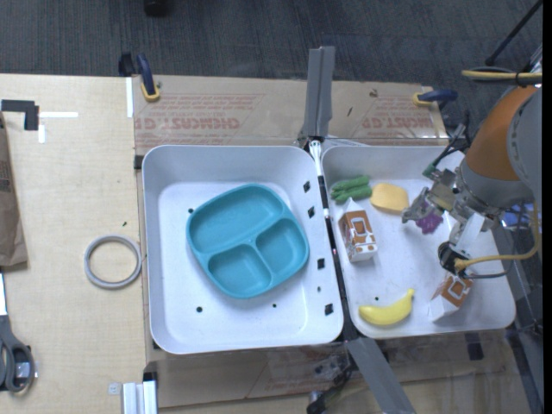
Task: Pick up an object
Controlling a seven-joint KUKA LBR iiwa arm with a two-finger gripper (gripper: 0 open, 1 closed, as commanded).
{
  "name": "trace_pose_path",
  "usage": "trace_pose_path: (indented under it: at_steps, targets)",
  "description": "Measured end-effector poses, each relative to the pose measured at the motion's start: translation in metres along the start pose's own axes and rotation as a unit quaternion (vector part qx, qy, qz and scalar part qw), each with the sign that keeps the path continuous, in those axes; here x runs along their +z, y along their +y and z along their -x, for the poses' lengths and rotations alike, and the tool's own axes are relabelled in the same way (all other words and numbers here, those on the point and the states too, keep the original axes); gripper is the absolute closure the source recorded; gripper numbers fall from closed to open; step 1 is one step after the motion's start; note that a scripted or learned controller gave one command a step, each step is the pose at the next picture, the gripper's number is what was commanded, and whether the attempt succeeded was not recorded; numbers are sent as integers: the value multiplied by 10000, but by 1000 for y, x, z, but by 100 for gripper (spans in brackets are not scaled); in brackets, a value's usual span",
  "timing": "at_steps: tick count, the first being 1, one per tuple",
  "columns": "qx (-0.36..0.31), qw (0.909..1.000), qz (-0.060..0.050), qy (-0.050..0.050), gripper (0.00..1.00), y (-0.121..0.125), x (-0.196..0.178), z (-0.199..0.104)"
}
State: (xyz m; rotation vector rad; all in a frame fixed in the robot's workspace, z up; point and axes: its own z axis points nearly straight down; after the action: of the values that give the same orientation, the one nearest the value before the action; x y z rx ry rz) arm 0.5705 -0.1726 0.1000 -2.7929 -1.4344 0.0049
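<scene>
The right bin (483,317) holds several small objects. A green pea pod (349,187) and a yellow wedge (389,197) lie near its far side. A small brown and white carton (358,235) stands in the middle, with a yellow banana (386,310) by the front wall. An orange and white packet (454,291) sits at the front right. A purple toy (429,222) lies right under my gripper (429,207), which hangs low over the bin's right half, touching or nearly touching it. The gripper body hides part of the purple toy.
A teal divided plate (248,240) lies in the left bin (164,231). On the wooden bench to the left rest a grey tape ring (113,260) and scissors (13,365). A grey post (319,93) rises behind the wall between the bins.
</scene>
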Motion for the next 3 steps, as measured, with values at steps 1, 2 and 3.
trace_pose_path:
  at_steps: [1,2,3]
  targets:
    - [186,9998,8,-6,0,54,-181,-29]
    - [2264,9740,-3,-7,0,54,-108,-13]
    - [3631,9318,-1,-6,0,61,-67,-51]
